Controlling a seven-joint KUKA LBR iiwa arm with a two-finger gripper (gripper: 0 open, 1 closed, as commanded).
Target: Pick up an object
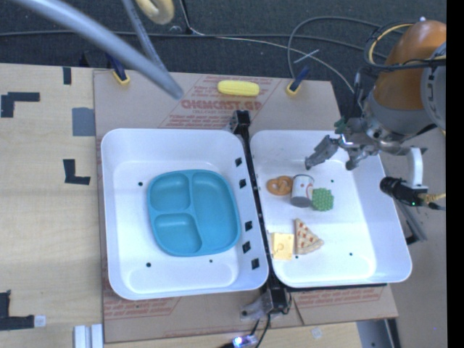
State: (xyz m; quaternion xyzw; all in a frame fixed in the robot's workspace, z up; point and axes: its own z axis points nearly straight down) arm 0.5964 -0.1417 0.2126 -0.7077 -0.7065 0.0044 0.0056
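A: You're looking at two white bins side by side on the bench. Left bin (116, 216) has a blue divided tray (193, 212) lying flat, roughly mid-bin. Right bin (377, 245) has all the small stuff.

B: Arm?

A: Grey arm w/ orange band (413, 53) comes in from the right, over the right bin's far right corner. Your gripper (335, 154) is spread apart, nothing between the fingers (317, 156), hanging above the bin's far end.

B: And the objs?

A: Clustered in the left half of the right bin. Small can (302, 191) sits nearest the gripper, just toward you from it. Touching its right side: a green broccoli-like piece (323, 199). Just left of the can: a brown donut (279, 186). Nearer you, well apart from those: a pizza slice (306, 237), and a yellow cheese piece (282, 246) right beside it, on its left.

B: Anything outside the bins?

A: Yellow item (238, 88) on the cardboard behind them.
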